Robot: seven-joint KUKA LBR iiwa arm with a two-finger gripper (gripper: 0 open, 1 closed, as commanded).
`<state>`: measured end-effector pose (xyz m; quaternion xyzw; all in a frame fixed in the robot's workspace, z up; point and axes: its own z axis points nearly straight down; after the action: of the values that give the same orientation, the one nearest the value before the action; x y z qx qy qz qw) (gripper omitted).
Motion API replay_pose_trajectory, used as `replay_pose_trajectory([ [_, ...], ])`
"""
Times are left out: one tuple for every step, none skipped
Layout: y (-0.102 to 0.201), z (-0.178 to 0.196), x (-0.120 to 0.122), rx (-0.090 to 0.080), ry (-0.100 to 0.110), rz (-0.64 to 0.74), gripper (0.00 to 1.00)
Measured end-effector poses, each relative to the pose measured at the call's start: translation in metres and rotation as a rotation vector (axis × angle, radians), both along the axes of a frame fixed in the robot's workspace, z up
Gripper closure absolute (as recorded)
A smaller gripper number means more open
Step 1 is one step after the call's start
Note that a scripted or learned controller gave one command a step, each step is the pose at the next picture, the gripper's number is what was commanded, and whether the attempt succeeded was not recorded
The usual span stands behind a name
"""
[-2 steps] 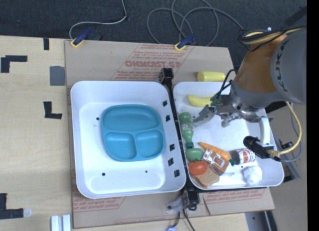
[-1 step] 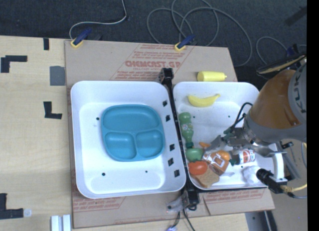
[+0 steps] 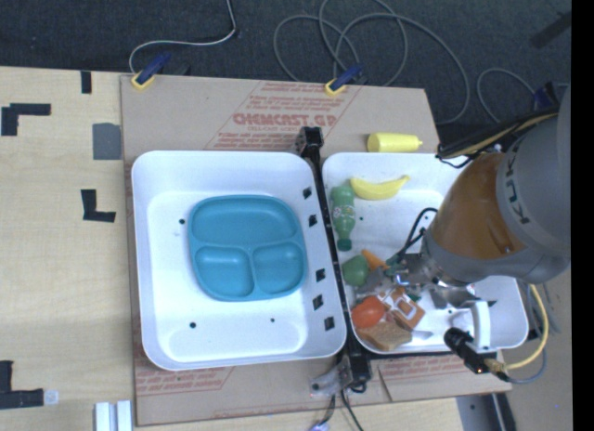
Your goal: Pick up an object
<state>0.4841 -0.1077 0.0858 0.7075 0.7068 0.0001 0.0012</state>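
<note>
The right bin (image 3: 422, 164) holds several small items: a yellow banana (image 3: 379, 187), a green bottle (image 3: 343, 210), a green round piece (image 3: 355, 270), a small orange carrot (image 3: 372, 258), a red tomato (image 3: 368, 311) and a brown piece (image 3: 389, 333). My gripper (image 3: 404, 301) hangs low over the front of that bin, right above the tomato and the brown piece. The grey arm with its orange band (image 3: 473, 215) covers the bin's right half. How the fingers stand is hidden among the clutter.
The left bin (image 3: 158, 178) holds a blue divided plate (image 3: 247, 245). A yellow object (image 3: 393, 143) lies on the cardboard behind the right bin. Cables loop over the dark floor at the back. A black divider (image 3: 320, 234) runs between the bins.
</note>
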Motion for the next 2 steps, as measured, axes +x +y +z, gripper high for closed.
replay_pose_trajectory([
  [-0.0002,0.0105,0.0028,-0.003,-0.009,0.001,1.00],
  [-0.0001,0.0104,0.0026,-0.003,-0.008,0.001,0.00],
])
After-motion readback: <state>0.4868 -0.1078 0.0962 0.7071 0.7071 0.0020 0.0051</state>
